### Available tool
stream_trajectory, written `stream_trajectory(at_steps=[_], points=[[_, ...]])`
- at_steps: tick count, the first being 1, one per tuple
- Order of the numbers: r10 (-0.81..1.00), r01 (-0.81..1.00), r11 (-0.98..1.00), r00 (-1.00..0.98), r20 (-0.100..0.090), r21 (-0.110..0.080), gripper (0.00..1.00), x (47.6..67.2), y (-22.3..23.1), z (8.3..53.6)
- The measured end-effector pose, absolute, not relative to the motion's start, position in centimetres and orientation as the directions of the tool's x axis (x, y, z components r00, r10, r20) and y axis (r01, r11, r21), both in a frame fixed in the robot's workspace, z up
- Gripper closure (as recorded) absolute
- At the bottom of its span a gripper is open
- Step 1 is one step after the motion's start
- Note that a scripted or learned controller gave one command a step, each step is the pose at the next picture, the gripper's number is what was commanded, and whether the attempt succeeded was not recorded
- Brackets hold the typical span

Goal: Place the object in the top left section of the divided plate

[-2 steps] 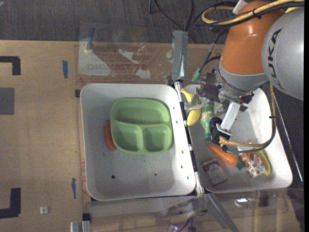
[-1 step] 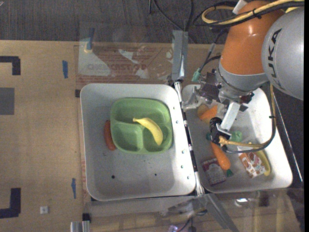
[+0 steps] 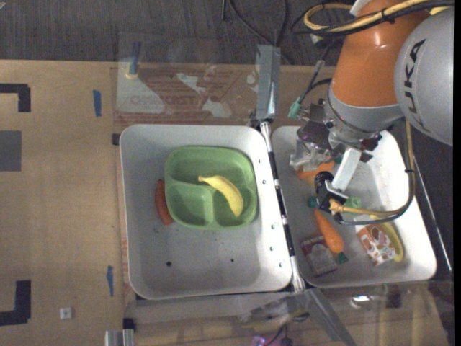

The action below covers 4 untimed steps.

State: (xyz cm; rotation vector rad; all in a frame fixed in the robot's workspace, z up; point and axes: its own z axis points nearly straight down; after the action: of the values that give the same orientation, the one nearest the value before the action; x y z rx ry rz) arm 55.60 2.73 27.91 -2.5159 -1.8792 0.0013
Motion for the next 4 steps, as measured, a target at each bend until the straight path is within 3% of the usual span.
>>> stream_trajectory(at_steps=[1,2,3,4], points=[[0.933,0.933,-0.360,0.360,-0.001,-0.004,1.00,50.1,2.6,25.0],[0.833,0.833,-0.554,0.554,-0.001,0.000,1.00,48.1,5.1,30.7],[0.824,0.824,-0.566,0.566,-0.002,-0.001,1.00,48.5,3.6,43.5],[0.197,0.197,-0.980,0.980,0.001,0.001,1.00,48.0,0.0,43.4]])
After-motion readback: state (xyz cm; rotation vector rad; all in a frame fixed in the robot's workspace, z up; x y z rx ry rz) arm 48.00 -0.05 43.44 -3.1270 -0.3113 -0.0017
